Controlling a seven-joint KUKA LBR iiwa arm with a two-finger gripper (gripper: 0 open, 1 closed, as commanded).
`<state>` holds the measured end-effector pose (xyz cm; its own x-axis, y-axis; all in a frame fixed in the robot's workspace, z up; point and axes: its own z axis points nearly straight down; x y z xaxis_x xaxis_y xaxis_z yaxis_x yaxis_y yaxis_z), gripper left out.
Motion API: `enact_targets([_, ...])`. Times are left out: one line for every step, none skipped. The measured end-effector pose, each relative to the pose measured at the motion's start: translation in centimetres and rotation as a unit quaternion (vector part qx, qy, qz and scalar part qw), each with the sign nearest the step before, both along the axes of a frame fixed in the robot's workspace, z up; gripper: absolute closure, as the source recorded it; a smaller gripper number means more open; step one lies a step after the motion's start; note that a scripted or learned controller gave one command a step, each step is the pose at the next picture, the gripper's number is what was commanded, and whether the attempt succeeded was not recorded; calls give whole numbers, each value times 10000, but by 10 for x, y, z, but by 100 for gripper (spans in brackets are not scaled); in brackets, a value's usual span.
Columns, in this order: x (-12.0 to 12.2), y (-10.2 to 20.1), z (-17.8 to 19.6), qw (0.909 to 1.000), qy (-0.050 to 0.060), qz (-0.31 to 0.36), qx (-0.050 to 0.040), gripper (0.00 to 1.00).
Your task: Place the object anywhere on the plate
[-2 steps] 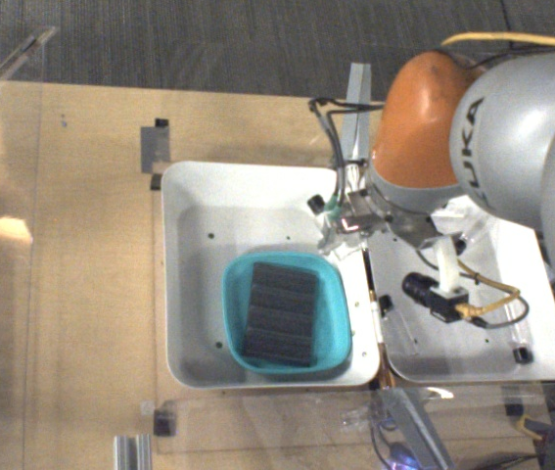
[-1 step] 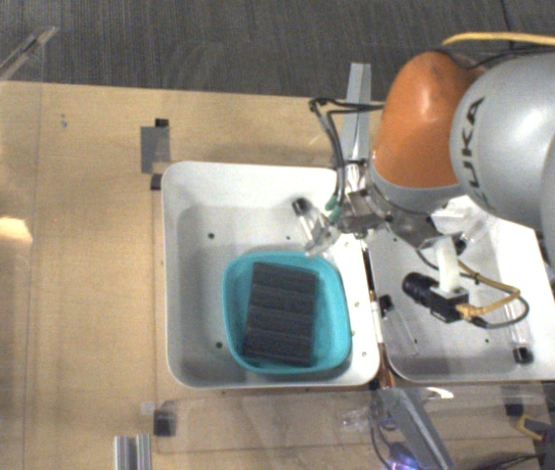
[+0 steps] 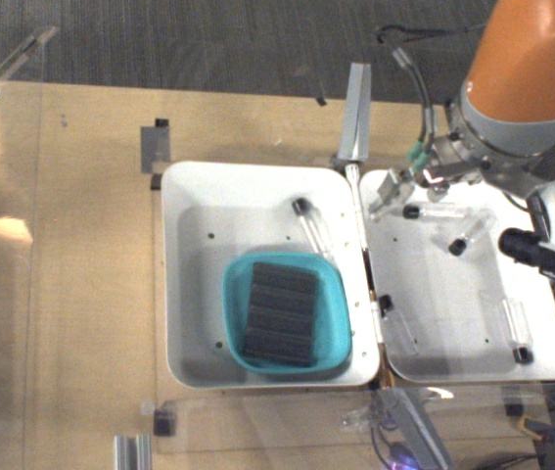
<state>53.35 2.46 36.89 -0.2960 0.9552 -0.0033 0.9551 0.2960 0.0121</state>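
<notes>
- On your left, the left bin [image 3: 184,292] on the tabletop [image 3: 71,311] holds the teal plate [image 3: 331,306], and a dark ridged block [image 3: 279,313] lies flat on it.
- Just above the plate, a clear tube with a black cap [image 3: 308,219] rests on the bin floor.
- Moving right, the right bin [image 3: 453,355] carries more clear tubes [image 3: 466,235].
- The arm [image 3: 531,57] looms over that bin's upper corner, orange band uppermost, wrist bent down; you cannot tell how the claw stands.
</notes>
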Motion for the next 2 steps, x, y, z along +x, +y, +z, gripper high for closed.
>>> enact_targets([-41,-65,69,9972,-13,751,-19,0])
enact_targets([-38,-64,82,9968,-70,795,-32,100])
